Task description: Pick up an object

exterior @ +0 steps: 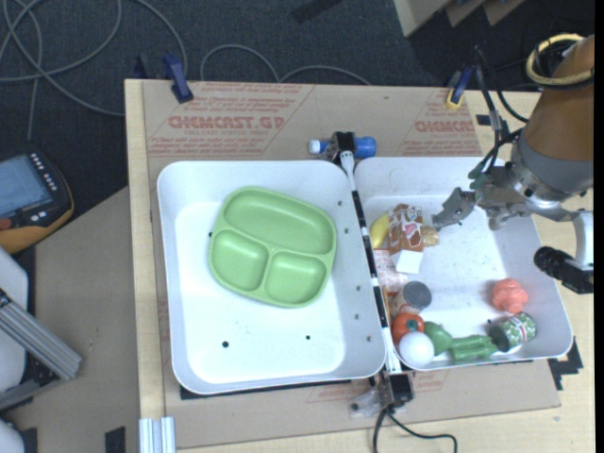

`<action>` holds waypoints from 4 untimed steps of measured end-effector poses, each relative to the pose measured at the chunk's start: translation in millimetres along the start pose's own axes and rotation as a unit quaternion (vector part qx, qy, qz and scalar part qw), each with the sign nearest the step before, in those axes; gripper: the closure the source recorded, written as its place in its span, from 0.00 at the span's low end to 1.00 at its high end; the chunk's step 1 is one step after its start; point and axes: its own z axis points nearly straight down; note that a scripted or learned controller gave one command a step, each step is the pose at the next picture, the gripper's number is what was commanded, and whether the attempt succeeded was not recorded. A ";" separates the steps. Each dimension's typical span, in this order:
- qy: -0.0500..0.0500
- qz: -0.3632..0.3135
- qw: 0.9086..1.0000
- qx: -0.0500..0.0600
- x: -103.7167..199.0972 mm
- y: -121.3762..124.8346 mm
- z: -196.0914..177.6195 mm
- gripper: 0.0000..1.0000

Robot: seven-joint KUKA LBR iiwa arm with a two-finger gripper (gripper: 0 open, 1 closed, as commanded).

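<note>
My gripper point(473, 214) hangs over the upper middle of the right bin point(552, 281), reaching in from the right. It is open, with one finger point(450, 209) pointing left toward a snack packet point(410, 228) and nothing between the fingers. Beside the packet lies a yellow banana-like piece point(379, 231). Lower in the bin are a grey disc point(416, 295), a red tomato point(406, 325), a white ball point(415, 348), a green toy point(462, 344), a small green-and-white can point(515, 329) and an orange-red lump point(510, 294).
The left bin point(189, 281) holds a green divided plate point(273, 246). A blue-capped clamp point(342, 145) sits at the top of the seam between the bins. Cables lie on the floor beyond the bench, and a handheld pendant point(28, 192) rests at far left.
</note>
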 end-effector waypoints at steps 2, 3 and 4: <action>-0.001 0.000 1.000 -0.002 -103.5 11.0 20.8 0.00; 0.000 0.001 1.000 0.001 -102.0 -32.1 86.5 0.00; 0.000 0.000 1.000 0.001 -101.2 -47.4 81.9 0.00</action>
